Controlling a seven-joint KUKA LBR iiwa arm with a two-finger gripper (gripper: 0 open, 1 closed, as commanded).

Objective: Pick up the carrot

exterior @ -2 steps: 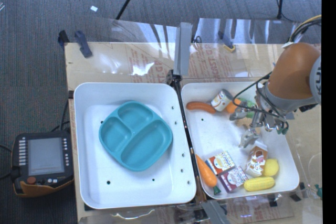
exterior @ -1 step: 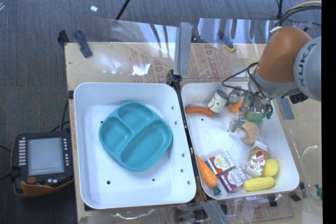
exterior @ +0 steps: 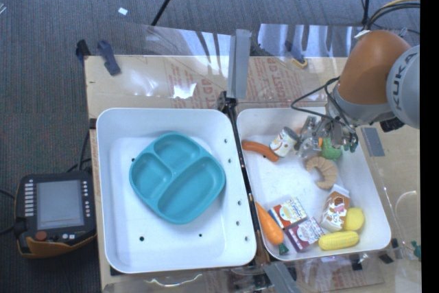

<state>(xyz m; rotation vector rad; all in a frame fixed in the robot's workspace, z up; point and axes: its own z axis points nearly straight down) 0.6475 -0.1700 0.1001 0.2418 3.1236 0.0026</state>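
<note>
the grey arm with the orange band [exterior: 370,75] comes in from the upper right of the frame and bends down over the right white bin [exterior: 374,182]. its two-finger gripper [exterior: 317,139] hangs at the upper middle of this bin, near a green toy [exterior: 333,150] and a brown croissant [exterior: 324,171]. whether it is open or closed, i cannot tell. the orange carrot with green top [exterior: 269,224] lies at the lower left edge of the right bin, well apart from the gripper. the writing on the small cartons [exterior: 289,211] is too small to read.
</note>
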